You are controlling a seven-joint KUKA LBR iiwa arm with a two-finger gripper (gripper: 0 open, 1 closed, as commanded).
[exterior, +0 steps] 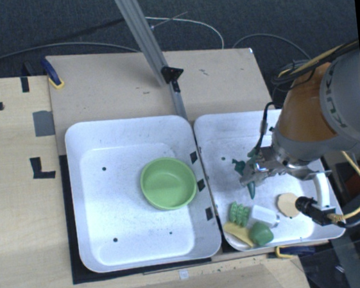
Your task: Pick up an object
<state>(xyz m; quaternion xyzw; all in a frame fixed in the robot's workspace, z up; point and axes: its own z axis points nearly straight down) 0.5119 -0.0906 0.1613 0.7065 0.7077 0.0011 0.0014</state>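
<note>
A dark green object [240,165] lies just beside the claw [248,179], whose grip I cannot tell.

A round green bowl [168,183] sits upright, mouth up, in the left bin [90,150], toward that bin's right side. In the right bin [221,135], a small dark green object [238,164] lies near the middle, and a cluster crowds the near edge: a ridged light green piece [240,214], a yellow piece [237,234] just below it, a white block [263,214], and a rounded darker green piece [262,234] touching the block's lower side. A pale tan disc [288,204] lies just to the right of the white block.
</note>
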